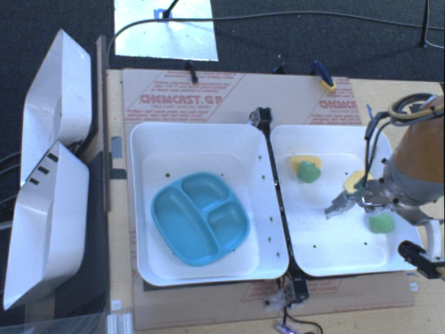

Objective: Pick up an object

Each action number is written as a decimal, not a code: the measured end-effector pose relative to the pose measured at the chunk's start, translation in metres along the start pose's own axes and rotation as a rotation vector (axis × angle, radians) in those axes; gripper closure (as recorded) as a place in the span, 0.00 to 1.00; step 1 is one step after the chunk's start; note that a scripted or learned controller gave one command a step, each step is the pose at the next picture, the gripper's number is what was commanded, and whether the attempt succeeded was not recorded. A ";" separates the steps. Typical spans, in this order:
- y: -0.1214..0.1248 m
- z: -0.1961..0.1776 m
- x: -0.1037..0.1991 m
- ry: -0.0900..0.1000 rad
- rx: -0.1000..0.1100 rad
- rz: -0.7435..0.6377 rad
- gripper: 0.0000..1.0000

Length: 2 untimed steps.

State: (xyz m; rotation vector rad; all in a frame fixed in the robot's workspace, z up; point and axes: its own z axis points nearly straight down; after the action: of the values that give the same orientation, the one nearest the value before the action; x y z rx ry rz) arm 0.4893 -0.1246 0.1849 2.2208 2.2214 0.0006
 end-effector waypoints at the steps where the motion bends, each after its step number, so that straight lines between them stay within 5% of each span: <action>1: 0.091 0.103 -0.002 0.000 -0.001 -0.003 0.00; 2: 0.007 -0.004 0.054 0.001 -0.007 -0.004 0.00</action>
State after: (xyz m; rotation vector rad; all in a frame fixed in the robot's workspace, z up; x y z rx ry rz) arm 0.4968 -0.0704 0.1884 2.2133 2.2226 0.0095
